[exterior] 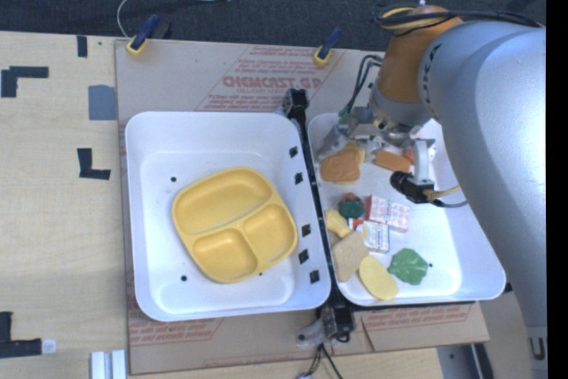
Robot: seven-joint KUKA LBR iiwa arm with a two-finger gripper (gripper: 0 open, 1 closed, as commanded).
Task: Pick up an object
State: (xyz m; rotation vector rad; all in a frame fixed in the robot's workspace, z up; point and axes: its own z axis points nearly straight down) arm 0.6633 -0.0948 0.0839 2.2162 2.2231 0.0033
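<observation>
Gripper (359, 136) over crowded right bin (470, 266), 12 o'clock end.
We cannot tell its state; bread (342, 165) touches neighbours, so we judge a slip or double grab likely.

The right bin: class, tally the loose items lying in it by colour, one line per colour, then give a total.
In the right bin, near the claw:
Green: 2 (leaf piece, small dark green piece)
Yellow: 2 (oval piece, small piece)
Tan or brown: 3 (bread-like piece, orange-brown piece, tan slice)
Red-and-white: 2 (packets)
Total: 9
</observation>
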